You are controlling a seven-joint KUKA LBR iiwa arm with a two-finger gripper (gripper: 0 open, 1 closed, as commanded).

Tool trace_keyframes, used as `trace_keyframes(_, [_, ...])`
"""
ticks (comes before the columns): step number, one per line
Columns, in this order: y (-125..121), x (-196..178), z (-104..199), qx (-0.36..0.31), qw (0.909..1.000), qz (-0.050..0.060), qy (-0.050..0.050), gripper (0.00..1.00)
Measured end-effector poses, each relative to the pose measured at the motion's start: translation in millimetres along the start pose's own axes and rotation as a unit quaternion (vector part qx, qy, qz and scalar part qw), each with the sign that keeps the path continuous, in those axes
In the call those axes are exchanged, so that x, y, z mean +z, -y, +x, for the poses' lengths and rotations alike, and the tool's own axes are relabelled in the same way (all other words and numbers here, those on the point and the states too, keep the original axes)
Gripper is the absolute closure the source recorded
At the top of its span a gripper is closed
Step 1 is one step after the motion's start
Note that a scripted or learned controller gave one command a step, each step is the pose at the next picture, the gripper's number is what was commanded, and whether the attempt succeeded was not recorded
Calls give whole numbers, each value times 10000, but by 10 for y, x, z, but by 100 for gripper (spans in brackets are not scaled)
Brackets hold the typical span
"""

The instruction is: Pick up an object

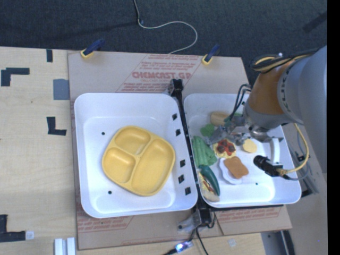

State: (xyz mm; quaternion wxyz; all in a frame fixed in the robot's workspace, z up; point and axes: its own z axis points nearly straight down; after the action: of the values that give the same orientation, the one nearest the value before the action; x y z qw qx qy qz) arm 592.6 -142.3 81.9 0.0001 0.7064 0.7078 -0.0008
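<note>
Hovering low over right bin [287,195], end effector [229,134] sits among toy food; finger state cannot tell. Nearest candidate, red-dotted pizza slice [225,147], lies just below it. Green vegetable [203,150] lies left, long axis running up-down in view.

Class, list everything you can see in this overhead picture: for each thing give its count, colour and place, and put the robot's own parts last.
White bins: 2, white, side by side on the bench.
Divided plate: 1, yellow, three compartments, in the left bin.
Toy food pile: several pieces, green, brown, yellow and red, in the right bin; exact count unclear.
Cardboard sheet: 1, brown with red print, under the bins.
Clamps: 2, blue and yellow, at the sheet's far edge.
Cable: 1, white, on the dark floor beyond the bench.
Robot arm: 1, grey with orange band, over the right bin.
Gripper: 1, dark, low among the toy food.
</note>
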Motion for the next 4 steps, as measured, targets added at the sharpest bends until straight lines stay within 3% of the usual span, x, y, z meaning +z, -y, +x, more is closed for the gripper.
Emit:
trace_keyframes(1, [-13,-136,0,-4,10000,-15,3,100])
trace_keyframes(3, [-11,-1323,150,-2,10000,-32,-2,100])
trace_keyframes(4, [-12,-1429,158,2,10000,-3,-8,100])
